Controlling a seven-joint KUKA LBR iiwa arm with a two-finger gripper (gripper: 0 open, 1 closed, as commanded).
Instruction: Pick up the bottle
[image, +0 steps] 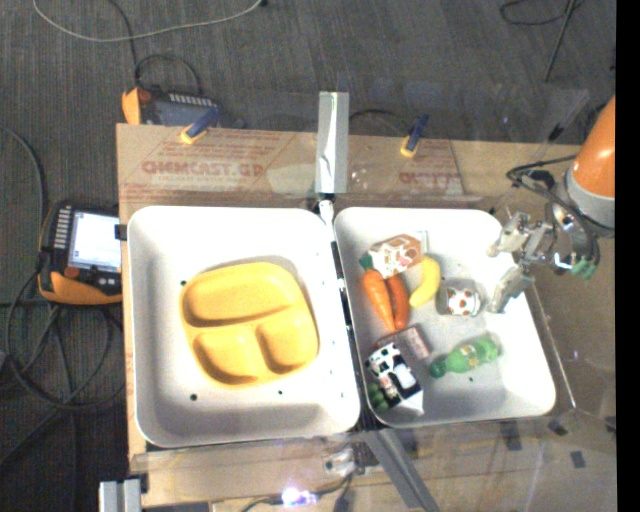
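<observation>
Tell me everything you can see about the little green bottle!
The bottle is small, green and shiny, like clear plastic, with a lighter yellowish band near one end. It lies on its side, tilted a bit, on the floor of the right bin, toward the front. Its darker green end points left, close to a pink-topped item; whether they touch is hard to tell. The gripper is up near the bin's far right edge, away from the bottle.
</observation>
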